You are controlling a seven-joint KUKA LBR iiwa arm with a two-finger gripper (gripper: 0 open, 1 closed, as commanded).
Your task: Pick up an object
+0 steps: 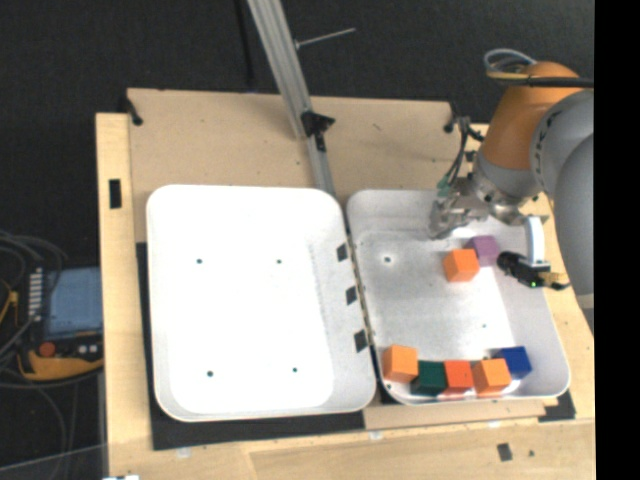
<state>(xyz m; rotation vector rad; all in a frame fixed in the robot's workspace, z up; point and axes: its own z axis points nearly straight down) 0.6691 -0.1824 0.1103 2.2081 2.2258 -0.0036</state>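
Robot hand (447, 218), grip state can't tell, hangs over right bin's (420, 208) far edge, just beside orange block (461, 265) & purple block (485, 248), prob. lining up a pick.

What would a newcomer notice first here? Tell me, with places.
First, the grey arm with its orange band reaching in from the right, its hand low over the right white bin's far end. Next, a row of small coloured blocks along that bin's near wall, and a lone orange cube near the hand.
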